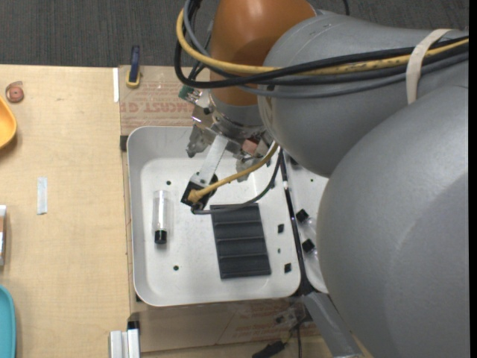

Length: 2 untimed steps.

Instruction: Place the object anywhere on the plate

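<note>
**Operator:** While you log this station, what lies inside the white bin [133, 200]?

**Clerk:** Two entries for you.
Item 1: clear tube [159, 213]. It lies flat on the bin floor, just beside the bin's left wall and along it. Its black cap is at the end toward the bin's lower edge.
Item 2: black ribbed block [240, 241]. It lies flat on the bin floor, right of the tube and apart from it, toward the bin's lower right corner.
You may take either as the task's thing. Both rest in the bin, on no plate.

**Operator:** And the hand?

**Clerk:** Item 3: hand [223, 142]. You see it under the arm's [373, 162] orange band [257, 21], over the upper half of the bin, above the block and apart from both items. Whether it is open or closed, you cannot tell.

**Operator:** Outside the bin?

**Clerk:** All of it lies on the table [74, 259], well left of the bin.
Item 4: orange curved piece [4, 127], cut by the view's edge.
Item 5: teal curved piece [6, 325], also cut by the edge, lower than the bin's lower edge.
You cannot tell whether either is a plate.
Item 6: small white strip [42, 196], between the orange piece and the bin.
</note>
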{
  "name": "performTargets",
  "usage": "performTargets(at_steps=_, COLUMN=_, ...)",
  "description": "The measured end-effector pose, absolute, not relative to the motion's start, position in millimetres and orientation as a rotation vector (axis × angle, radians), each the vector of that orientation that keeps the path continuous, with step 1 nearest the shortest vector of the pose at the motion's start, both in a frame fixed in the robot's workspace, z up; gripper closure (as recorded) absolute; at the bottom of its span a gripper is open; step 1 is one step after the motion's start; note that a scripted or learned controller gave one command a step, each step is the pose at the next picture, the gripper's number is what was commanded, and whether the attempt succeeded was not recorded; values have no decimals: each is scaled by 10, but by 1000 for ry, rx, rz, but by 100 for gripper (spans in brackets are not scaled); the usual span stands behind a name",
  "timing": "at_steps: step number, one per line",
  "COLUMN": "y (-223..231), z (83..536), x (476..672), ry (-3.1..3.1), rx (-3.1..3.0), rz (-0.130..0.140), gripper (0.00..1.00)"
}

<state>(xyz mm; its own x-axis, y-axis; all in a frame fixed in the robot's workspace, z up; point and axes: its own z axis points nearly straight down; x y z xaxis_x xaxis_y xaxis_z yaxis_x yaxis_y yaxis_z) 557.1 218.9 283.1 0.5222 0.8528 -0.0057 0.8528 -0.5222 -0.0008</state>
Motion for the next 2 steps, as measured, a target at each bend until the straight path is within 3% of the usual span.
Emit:
performTargets(at_steps=1, y=2186, z=2888, x=5567, ry=1538, rx=2735, rz=-22, gripper=100)
performTargets(at_steps=2, y=1800, z=2779, x=5804, ry=1573, rx=2718, rz=-10, gripper=100)
